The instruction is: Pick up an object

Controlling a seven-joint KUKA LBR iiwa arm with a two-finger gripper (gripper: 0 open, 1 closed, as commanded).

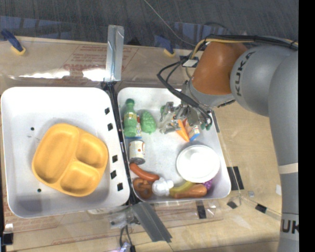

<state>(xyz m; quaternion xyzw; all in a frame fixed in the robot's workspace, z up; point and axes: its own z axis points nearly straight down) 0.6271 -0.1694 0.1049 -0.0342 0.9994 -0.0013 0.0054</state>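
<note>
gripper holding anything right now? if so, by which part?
Cannot tell. The gripper sits low in the right bin beside the orange carrot; nothing is visibly between its fingers.

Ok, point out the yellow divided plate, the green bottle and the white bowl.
yellow divided plate [69, 158]: camera view, on the ridge between its compartments, in the left bin.
green bottle [129, 121]: camera view, on its body, at the right bin's left wall.
white bowl [198, 163]: camera view, on its middle, in the right bin.
</note>
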